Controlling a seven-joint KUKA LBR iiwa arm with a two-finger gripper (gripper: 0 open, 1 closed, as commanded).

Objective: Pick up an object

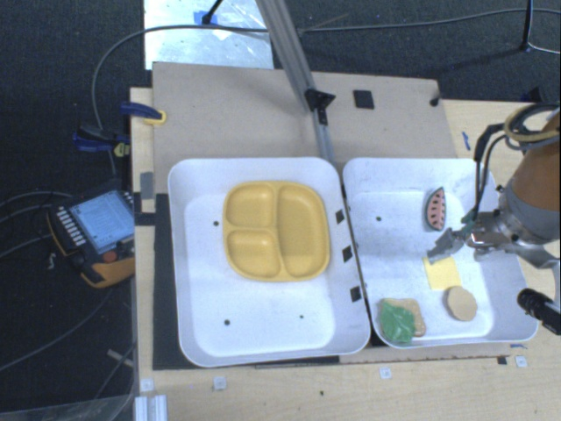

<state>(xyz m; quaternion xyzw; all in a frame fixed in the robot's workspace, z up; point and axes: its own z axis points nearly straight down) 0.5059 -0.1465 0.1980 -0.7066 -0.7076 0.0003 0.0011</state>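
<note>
**Gripper low over the right bin, above the yellow square**

The arm comes in from the right side and bends down over the right bin. Its gripper hangs low near the middle of this bin. One grey finger points to the left and down, just above the top edge of a flat yellow square. I cannot tell from here how far the gripper is open, and I see nothing held in it.

In the same bin there are more small food toys. A watermelon slice lies just beside the gripper, toward the back. A round tan cookie lies in front of the yellow square, almost touching it. A piece of toast with something green on it sits in the front left corner.

The left bin holds a yellow divided plate, with three compartments, well apart from the gripper.
</note>
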